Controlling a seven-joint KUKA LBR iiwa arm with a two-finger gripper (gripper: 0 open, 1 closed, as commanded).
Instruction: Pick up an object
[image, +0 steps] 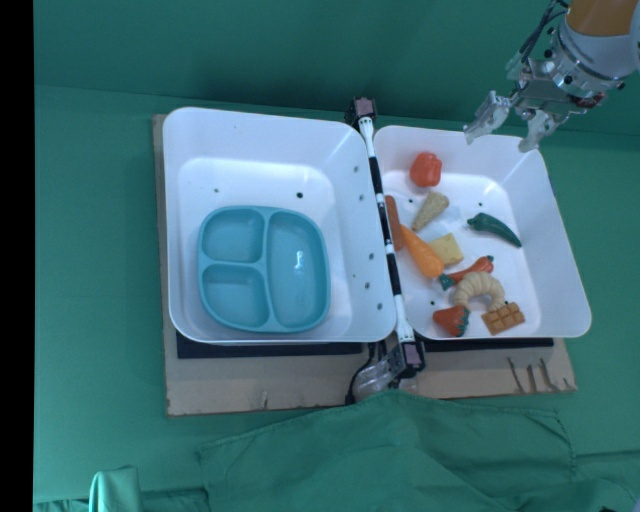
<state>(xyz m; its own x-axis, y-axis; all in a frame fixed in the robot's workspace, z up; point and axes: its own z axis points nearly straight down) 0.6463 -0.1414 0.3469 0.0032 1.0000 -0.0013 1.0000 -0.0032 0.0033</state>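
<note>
a crumpled green cloth (400, 455) lies nearest the camera, over the front edge of the green bench (90, 300). behind it, on a brown cardboard sheet (230, 395), sit two shallow white bins side by side. the left white bin (190, 135) holds a light blue plastic plate with three compartments (264, 268). the right white bin (560, 290) holds small toy foods: nearest, a red strawberry-like piece (451, 320) and a tan waffle square (503, 318), then a pale curled shrimp (478, 289) and a red chilli (470, 270). the orange plastic carrot (419, 252) lies by the bin's left wall, its long axis slanting from near right to far left. beyond it are a yellow cheese block (446, 249), a dark green pepper (494, 228), a beige cone (431, 210) and a red-orange tomato (425, 168). farthest, the tool (507, 125) hangs above the right bin's far rim, fingers spread apart, gripping nothing.
</note>
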